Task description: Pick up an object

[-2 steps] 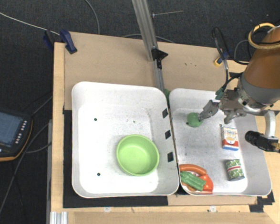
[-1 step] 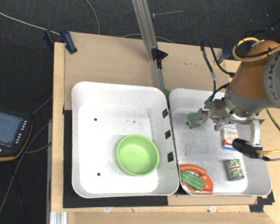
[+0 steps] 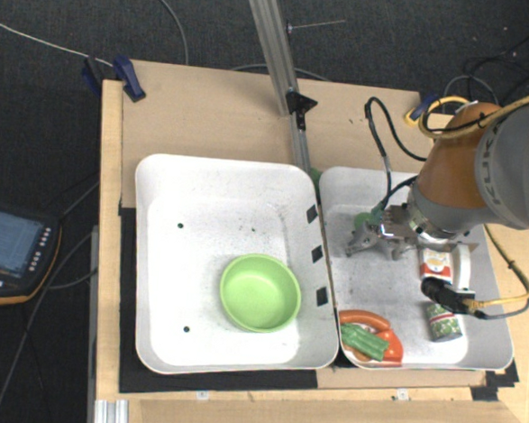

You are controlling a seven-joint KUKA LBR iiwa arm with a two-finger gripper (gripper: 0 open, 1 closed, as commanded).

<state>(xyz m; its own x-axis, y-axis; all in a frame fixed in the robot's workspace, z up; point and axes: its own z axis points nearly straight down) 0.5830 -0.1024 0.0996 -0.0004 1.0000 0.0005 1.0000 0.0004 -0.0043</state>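
My gripper [image 3: 374,248] hangs low over the upper-left part of the right bin [image 3: 368,286], its two metal fingers spread open above bare bin floor. Nothing is held between them. A small green scrap [image 3: 363,221] shows just behind the gripper's left side. A red-and-white packet [image 3: 437,263] lies right of the gripper, partly under the wrist. A dark green packet [image 3: 445,326] rests near the bin's right front. An orange, red and green toy [image 3: 370,338] lies at the bin's front-left corner.
The left bin [image 3: 170,208] holds a light green bowl [image 3: 259,292] at its front right. A metal pole [image 3: 280,58] slants down to the back of the wall between the bins. Black cables [image 3: 387,142] loop beside the arm. A handheld pendant [image 3: 9,251] lies off the bench at the left.
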